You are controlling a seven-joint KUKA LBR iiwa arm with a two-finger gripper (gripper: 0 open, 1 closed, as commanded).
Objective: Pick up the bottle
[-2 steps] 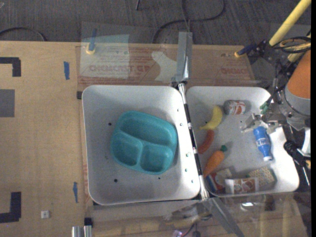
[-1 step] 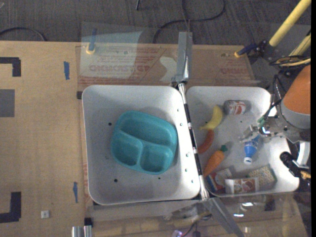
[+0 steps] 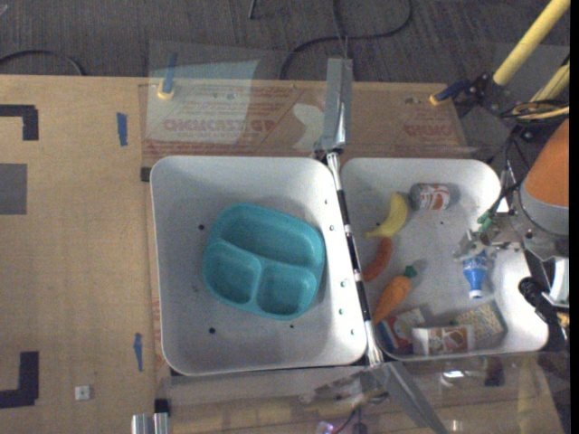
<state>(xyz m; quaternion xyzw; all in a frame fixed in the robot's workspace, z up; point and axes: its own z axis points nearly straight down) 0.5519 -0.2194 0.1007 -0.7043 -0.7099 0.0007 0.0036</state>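
Matt teal plastic tray (image 3: 263, 260), smooth white bins (image 3: 181, 242), wooden bench (image 3: 72, 242)

The left bin (image 3: 172, 242) held a teal divided plate (image 3: 263, 260), lying flat near its middle. Relative to that plate, the right bin (image 3: 362, 174) stood directly to the right, the two bins meeting at a shared divider. Further right of the plate lay a banana (image 3: 391, 217), a can on its side (image 3: 431, 196), a reddish sausage-shaped item (image 3: 377, 259) and a toy carrot (image 3: 394, 295). Two cartons (image 3: 448, 334) lay to the plate's lower right.
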